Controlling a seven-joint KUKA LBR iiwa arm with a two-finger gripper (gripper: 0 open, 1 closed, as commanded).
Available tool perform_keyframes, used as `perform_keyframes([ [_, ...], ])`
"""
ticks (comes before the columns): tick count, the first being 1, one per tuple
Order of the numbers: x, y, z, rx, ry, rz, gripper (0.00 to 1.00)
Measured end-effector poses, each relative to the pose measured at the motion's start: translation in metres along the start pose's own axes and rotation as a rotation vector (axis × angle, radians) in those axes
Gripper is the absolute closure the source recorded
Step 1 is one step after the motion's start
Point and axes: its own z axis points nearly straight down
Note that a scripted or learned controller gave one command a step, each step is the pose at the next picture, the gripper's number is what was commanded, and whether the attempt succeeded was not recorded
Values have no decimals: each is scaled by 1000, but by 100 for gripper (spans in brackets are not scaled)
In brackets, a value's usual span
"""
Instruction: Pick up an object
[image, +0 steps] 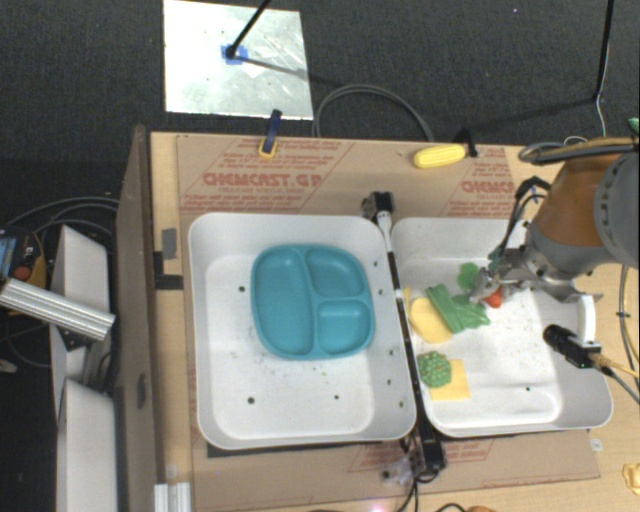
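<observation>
Yellow block (452, 381) under green ball (433, 367); gripper (493, 284) blurred, opening and hold unreadable

Readable text: red "CHEMCAST GP" print on the brown sheet (300, 170) covering the surface, beyond the pincer (497, 283) and off toward the left bin (215, 330) side. Same red lettering repeats on that sheet just behind the pincer, but cut off, only "CHEMC" legible. More red print along the sheet's near edge, too small to read. Nothing else legible.
</observation>
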Motion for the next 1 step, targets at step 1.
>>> perform_keyframes([
  [1, 124, -46, -93, 2, 4, -9, 100],
])
